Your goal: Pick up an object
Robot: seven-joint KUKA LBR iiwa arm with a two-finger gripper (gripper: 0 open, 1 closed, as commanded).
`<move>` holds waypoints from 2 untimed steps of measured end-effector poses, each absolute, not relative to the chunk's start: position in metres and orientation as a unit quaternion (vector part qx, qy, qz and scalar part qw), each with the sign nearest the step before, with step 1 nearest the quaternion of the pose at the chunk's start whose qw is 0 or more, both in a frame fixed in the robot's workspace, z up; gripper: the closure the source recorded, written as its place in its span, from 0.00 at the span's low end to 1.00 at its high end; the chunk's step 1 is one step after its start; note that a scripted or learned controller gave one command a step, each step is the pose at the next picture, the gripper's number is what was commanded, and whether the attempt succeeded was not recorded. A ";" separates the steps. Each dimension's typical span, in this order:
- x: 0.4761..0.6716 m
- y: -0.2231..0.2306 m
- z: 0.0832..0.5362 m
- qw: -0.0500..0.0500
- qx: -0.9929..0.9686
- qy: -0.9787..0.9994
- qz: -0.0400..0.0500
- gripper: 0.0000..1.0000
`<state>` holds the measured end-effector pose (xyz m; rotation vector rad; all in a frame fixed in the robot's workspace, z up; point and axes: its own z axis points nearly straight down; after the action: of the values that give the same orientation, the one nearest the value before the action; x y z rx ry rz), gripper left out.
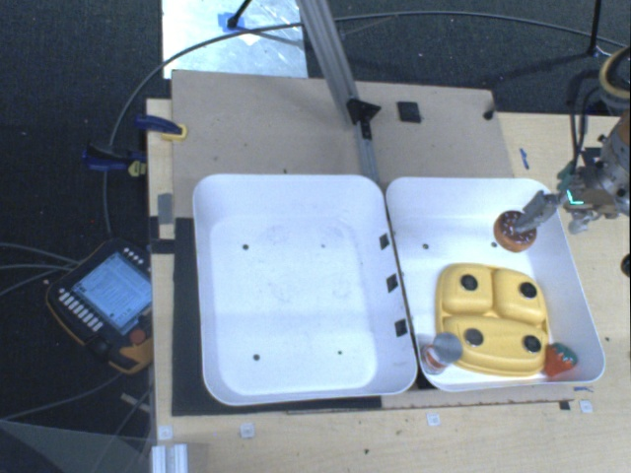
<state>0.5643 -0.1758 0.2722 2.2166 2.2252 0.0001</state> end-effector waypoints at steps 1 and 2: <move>0.565 -0.176 0.273 0.001 0.706 0.709 0.000 0.00; 0.567 -0.174 0.232 0.001 0.706 0.708 0.000 0.00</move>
<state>0.5666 -0.1741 0.2321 2.2183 2.2230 -0.0001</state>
